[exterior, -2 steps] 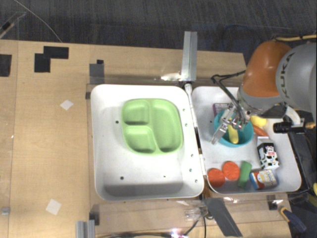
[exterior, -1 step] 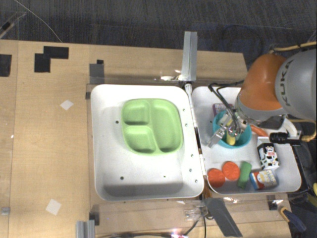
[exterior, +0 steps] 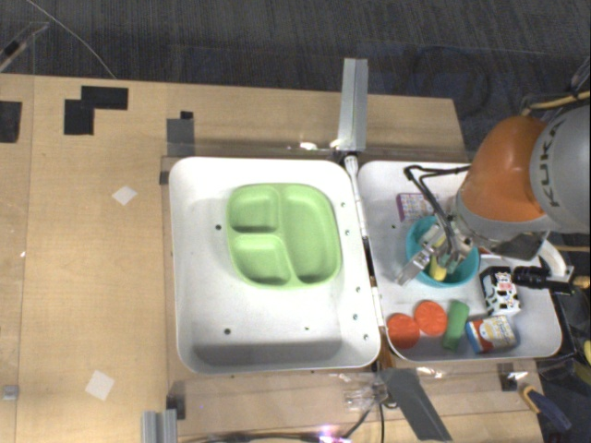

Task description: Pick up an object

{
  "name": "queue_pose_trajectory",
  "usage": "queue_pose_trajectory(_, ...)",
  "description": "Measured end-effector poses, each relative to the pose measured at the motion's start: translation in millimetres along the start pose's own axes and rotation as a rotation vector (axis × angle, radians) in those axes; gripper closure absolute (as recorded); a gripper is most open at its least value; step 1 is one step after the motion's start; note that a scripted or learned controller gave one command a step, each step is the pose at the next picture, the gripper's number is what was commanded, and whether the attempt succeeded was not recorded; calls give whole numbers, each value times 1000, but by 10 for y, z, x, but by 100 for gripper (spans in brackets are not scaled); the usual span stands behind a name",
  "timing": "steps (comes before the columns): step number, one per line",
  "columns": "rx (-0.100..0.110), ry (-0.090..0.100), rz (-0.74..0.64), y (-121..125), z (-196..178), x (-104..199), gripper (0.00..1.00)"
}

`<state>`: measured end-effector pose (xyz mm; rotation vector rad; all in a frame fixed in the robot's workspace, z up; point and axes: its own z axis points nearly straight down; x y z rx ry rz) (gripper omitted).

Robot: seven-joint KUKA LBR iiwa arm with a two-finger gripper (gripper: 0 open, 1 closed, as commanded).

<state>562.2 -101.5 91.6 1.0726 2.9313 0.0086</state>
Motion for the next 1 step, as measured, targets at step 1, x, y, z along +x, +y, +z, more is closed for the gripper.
queue_pose_trajectory(1,-2,-4,-2,11,-151,-18,100)
